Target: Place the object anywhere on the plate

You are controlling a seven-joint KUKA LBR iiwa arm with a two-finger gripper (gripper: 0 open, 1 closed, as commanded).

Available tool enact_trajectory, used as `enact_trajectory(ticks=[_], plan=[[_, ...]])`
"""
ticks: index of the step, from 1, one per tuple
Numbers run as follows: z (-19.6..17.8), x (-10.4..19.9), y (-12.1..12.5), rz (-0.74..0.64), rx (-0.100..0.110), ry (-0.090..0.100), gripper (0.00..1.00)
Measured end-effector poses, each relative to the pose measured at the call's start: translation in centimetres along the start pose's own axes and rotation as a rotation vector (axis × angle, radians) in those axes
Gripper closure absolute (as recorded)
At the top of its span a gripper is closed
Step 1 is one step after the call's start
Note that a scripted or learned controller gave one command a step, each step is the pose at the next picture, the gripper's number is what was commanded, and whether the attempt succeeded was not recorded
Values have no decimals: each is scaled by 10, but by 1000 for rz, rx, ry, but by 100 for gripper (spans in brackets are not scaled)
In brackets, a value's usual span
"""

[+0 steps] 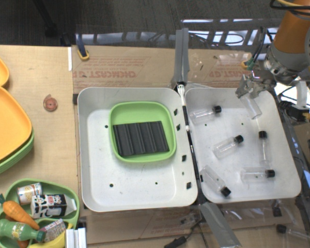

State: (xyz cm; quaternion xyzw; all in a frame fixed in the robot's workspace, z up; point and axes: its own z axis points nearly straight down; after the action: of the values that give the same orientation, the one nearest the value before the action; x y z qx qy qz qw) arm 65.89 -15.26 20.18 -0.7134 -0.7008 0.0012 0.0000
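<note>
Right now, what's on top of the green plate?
A dark ridged mat lies flat on the plate, covering most of its floor. Whatever sits under the mat is hidden.

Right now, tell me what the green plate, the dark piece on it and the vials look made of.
Green plate: likely matte plastic, evenly coloured, soft sheen.
Dark piece: probably ribbed rubber or plastic, dull grey-black.
Vials: clear plastic or glass, see-through, with black caps.
</note>
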Motion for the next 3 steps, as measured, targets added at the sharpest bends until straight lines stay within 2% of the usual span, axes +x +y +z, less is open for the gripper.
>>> enact_trajectory(ticks=[1, 2, 3], plan=[[32, 50, -33, -202, 2, 2, 100], [11, 107, -95, -373, 0, 2, 100], [-2, 176, -99, -548, -2, 0, 100]])
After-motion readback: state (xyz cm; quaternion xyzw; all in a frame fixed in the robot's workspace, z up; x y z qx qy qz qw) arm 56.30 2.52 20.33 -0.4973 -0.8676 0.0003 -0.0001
